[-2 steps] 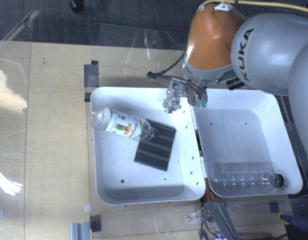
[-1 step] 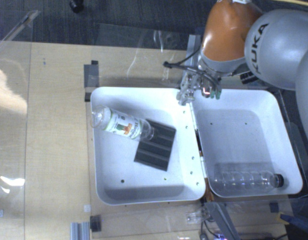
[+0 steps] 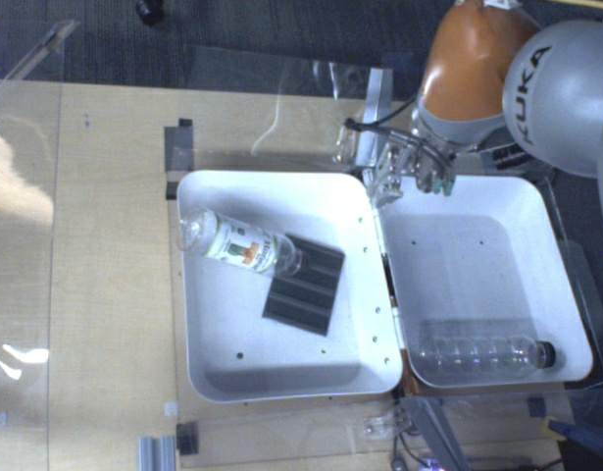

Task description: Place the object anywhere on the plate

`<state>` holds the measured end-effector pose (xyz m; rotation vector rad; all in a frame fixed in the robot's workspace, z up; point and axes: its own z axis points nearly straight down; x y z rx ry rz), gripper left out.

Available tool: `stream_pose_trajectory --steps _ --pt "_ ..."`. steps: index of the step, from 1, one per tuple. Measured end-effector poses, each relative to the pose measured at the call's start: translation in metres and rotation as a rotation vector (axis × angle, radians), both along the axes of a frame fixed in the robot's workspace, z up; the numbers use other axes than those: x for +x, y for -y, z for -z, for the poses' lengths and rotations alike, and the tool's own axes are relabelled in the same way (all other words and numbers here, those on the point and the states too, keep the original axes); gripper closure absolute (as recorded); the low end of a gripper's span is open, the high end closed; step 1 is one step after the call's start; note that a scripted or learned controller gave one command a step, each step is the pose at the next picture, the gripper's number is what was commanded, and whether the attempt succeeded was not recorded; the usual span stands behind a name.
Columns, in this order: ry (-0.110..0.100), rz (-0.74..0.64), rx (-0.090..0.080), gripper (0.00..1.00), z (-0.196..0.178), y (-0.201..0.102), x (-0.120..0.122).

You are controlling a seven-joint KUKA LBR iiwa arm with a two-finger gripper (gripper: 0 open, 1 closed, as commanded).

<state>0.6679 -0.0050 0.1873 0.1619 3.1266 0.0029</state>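
The small labelled plastic bottle [image 3: 234, 243] lies on its side in the left bin [image 3: 208, 361], its neck end touching the dark ribbed plate [image 3: 306, 287]. It looks light, smooth and prone to rolling, so grip across the body. The pincer [image 3: 394, 180] hangs over the bins' shared edge; whether it is open or shut I cannot tell

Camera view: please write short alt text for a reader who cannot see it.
A grey robot arm with an orange band reaches in from the right, its gripper above the far rims where two white bins meet. The left bin holds a labelled bottle beside a dark ridged plate; the right bin holds a clear bottle.
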Motion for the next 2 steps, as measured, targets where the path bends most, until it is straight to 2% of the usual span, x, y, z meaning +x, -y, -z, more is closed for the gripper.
stream_pose_trajectory --steps 1,2 --pt "0.000 -0.037 0.000 1.00 -0.047 -0.012 -0.049" --pt "-0.002 0.294 0.002 1.00 0.001 0.031 -0.021"
